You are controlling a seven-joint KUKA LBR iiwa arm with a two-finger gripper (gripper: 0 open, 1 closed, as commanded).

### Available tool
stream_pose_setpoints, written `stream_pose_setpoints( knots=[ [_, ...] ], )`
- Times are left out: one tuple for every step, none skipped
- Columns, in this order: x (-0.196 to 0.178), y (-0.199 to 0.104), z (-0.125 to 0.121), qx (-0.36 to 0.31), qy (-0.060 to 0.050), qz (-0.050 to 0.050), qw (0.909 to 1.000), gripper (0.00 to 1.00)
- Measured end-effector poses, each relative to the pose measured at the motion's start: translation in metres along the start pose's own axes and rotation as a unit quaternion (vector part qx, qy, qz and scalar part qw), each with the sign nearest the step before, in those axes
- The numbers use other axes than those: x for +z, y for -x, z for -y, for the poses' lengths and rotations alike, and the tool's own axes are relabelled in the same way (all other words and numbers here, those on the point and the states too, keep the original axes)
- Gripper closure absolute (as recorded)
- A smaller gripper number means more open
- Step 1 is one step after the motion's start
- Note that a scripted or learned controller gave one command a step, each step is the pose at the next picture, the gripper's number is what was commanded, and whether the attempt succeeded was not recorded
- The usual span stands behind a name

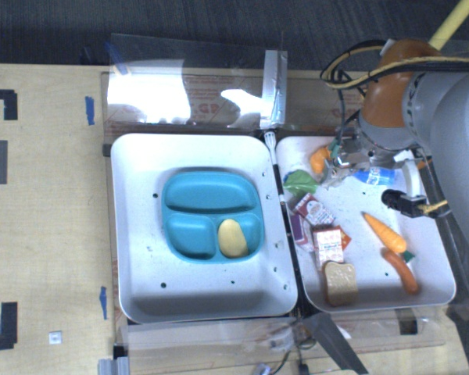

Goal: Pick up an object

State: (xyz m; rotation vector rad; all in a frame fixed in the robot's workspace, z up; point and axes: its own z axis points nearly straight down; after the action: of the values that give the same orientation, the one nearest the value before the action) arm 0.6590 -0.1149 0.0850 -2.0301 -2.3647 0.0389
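Gripper (338,165) at right bin (438,283) far edge (crowded corner).

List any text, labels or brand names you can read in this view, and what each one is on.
No text is legible.
Red and white packet: print too blurred to read.
Dark red wrapper: markings too small to read.
Blue and white item by the hand: nothing readable.

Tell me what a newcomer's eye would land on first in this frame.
The bright blue divided tray in the left bin, with a yellow egg-shaped piece in its lower right compartment. Then the grey arm at the right bin's far end, above two carrots.
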Motion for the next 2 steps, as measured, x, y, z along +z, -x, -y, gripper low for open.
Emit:
stream_pose_setpoints(
  knots=[
    [-0.108,-0.03,-0.012,0.028,0.025,0.002,0.9993,1.0],
    [-0.1,-0.035,0.012,0.019,0.018,0.001,0.9997,1.0]
  ],
)
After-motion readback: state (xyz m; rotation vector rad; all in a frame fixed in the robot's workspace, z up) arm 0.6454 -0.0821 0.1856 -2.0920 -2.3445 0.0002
